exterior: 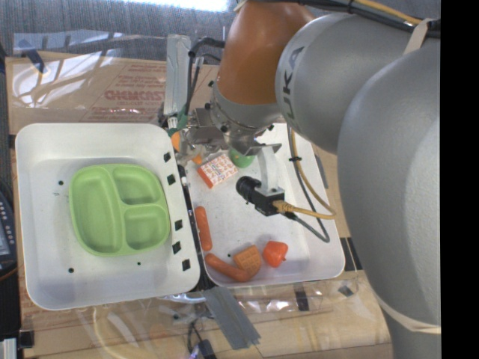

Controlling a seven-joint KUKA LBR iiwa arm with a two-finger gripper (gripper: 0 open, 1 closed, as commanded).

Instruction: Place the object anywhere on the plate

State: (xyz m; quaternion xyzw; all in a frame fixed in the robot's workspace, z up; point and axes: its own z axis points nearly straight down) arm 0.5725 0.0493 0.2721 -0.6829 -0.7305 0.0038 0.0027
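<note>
**Arm low over right bin, green plate bare in the left**

While the grey KUKA arm with its orange band [258,47] reaches in from the right, its two-finger gripper [213,137] sits low at the far end of the right-hand shallow white bin [318,230], close to the wall between the bins. The wrist housing hides the fingers, so whether they are spread or closed cannot be told. Just below the gripper lies a small orange-and-white printed carton [217,171], with a green rounded object [241,158] beside it. A thin orange carrot-shaped piece [203,228] lies along the dividing wall; near the front edge rest a longer orange piece [227,268], a tan textured chunk [248,259] and an orange-red block [275,253]. The light-green three-compartment plastic plate [120,209] sits in the left-hand white bin [45,275]
</note>
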